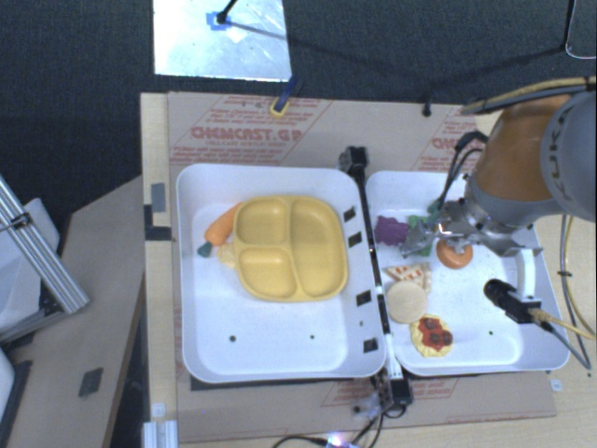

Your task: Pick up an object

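Fingers of the gripper: whether spread or closed, I cannot tell; it hangs low in the right bin, between a purple toy and an orange round piece, close to both. Left bin holds a yellow divided plate with a carrot beside it

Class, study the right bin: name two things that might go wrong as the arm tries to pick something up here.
1. The tool sits among the purple toy, orange round piece and sandwich wedge; it may nudge neighbours or catch two.
2. The flat tan disc may offer little to grip.
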`<state>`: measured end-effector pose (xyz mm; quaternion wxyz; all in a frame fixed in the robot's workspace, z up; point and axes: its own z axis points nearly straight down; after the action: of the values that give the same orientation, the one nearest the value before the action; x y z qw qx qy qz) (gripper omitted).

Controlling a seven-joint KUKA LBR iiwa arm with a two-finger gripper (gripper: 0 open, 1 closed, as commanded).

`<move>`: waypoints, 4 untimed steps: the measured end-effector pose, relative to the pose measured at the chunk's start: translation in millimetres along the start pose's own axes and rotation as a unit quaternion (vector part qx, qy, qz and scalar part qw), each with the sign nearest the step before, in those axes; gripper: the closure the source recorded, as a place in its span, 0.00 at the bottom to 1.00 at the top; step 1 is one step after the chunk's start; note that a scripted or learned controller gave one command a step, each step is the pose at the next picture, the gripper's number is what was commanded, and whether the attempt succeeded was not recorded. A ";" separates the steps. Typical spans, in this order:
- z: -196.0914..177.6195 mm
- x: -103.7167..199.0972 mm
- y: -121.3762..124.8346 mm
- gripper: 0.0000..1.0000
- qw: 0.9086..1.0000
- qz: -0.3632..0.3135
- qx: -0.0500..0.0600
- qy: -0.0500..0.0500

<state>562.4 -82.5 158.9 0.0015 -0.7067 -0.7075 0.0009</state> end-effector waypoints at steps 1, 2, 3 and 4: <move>54.8 -9.6 2.4 0.00 1.000 0.000 -0.001 0.000; 69.2 -9.7 7.8 0.00 1.000 0.001 -0.010 -0.001; 58.4 -11.2 8.1 1.00 1.000 0.000 -0.011 -0.003; 12.6 -5.6 4.9 1.00 1.000 -0.002 -0.004 -0.001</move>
<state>567.3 -88.1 146.3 -0.0017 -0.7056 -0.7086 -0.0015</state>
